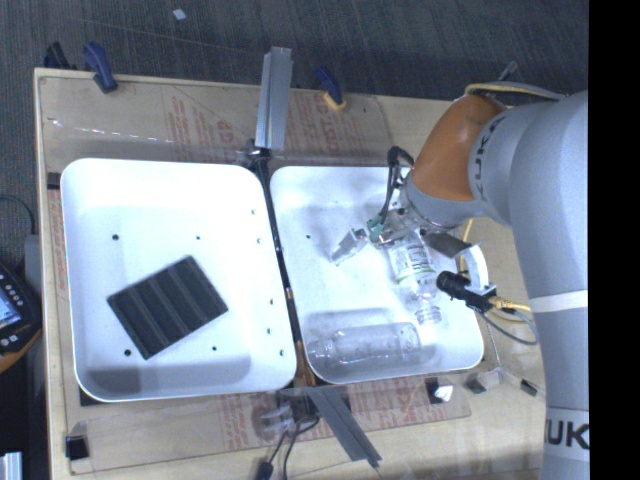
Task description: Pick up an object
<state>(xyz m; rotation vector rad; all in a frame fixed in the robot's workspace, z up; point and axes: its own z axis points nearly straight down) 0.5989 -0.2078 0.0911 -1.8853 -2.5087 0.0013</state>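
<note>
My gripper (348, 245) hangs low over the middle of the right bin (300, 198), with the grey arm and its orange band reaching in from the right. A small clear bottle (413, 271) with a pale label lies just right of the gripper, partly under the wrist. Along the right bin's front wall lies a larger clear plastic bottle (365, 345) on its side. A black ribbed slab (167, 305) rests flat in the left bin (90, 188), front left of its centre. Nothing shows in the gripper's grasp.
A metal divider bar (273, 98) stands between the bins at the back. Blue clamps (98, 65) hold the board's far edge. A black cable connector (462, 290) sticks out by the right bin's right rim.
</note>
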